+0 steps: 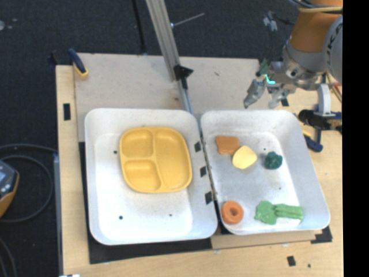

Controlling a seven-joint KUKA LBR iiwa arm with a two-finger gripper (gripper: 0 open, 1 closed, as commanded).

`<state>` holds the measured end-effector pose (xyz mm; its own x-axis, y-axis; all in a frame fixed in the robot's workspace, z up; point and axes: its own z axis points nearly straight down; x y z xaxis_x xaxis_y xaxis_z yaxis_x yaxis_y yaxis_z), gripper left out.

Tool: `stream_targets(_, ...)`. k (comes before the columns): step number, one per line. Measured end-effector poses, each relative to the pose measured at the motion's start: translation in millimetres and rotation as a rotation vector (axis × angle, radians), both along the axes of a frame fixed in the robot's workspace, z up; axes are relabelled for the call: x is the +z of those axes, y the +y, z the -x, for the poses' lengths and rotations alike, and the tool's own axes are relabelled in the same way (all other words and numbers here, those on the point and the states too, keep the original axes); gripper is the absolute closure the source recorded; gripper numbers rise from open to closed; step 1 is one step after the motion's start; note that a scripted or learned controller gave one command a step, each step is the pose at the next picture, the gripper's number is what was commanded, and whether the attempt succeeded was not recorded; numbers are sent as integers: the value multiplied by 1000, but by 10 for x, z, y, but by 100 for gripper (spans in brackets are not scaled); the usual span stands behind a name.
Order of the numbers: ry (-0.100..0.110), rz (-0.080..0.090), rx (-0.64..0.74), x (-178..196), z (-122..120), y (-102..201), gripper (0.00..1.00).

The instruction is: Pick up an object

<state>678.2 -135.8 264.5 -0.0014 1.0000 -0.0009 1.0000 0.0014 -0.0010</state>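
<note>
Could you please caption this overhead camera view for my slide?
Open gripper above right bin of toy foods; yellow divided plate in left bin.

Gripper [267,96] above right bin [300,133] rim, jaws open.

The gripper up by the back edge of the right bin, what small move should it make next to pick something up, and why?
Probably bring the gripper forward and down toward the yellow piece. The gripper hangs open above the right bin's far rim with nothing between its fingers, and the yellow piece and orange-brown block are the objects nearest it.
</note>
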Motion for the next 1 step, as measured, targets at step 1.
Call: stream_targets(1, -3, 0, 0, 15, -6, 1, 0)
